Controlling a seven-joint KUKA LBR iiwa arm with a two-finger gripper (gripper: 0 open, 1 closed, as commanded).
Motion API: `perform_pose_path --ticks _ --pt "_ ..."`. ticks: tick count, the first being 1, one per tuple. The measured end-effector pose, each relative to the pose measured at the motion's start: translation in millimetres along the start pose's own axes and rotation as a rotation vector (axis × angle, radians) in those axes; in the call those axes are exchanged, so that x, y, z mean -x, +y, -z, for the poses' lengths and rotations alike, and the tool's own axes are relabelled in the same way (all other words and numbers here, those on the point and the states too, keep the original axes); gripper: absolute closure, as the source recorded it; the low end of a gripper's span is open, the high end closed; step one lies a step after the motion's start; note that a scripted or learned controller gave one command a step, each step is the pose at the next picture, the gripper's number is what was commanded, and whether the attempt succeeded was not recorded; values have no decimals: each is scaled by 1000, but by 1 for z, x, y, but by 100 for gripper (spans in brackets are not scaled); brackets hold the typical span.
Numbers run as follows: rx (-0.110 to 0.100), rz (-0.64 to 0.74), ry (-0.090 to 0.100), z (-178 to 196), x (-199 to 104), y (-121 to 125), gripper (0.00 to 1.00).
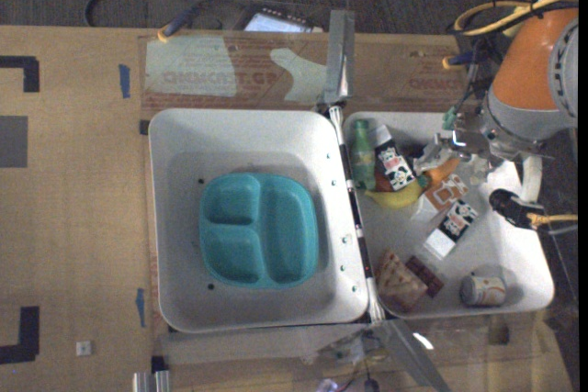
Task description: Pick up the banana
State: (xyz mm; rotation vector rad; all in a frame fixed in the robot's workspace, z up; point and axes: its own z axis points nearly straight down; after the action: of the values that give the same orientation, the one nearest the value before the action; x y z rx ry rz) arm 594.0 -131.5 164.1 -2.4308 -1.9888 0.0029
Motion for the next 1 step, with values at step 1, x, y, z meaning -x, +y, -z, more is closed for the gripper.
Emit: perform_pose_path --ticks 1 --pt "27 -6 1 -46 -22 17 0"
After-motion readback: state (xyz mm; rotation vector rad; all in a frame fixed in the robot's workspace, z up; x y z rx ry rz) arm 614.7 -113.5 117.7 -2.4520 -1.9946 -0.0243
